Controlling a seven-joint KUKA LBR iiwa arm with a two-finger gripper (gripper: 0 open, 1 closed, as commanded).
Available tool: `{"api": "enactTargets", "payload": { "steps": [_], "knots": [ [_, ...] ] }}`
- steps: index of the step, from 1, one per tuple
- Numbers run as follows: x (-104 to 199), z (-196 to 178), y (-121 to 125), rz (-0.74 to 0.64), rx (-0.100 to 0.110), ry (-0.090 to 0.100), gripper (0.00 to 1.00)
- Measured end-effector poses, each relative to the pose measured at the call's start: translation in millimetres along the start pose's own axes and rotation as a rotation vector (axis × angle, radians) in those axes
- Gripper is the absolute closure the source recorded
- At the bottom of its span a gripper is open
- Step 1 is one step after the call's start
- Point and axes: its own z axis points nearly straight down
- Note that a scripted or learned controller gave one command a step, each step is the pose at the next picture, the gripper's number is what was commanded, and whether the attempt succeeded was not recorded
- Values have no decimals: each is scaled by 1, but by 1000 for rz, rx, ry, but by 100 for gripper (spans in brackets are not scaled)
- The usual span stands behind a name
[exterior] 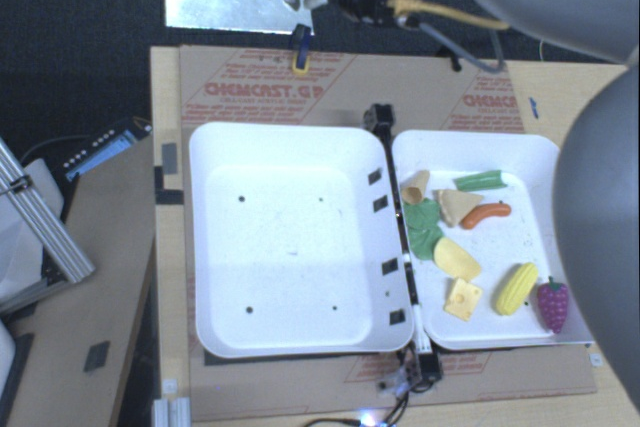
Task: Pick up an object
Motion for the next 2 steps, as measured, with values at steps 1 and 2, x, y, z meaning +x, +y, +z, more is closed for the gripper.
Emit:
{"api": "enactTargets", "payload": {
  "steps": [1, 2],
  "knots": [
    [-54, 50, 0, 10, 11, -5, 100],
    [-17, -1, 0, 1, 1, 0, 100]
  ]
}}
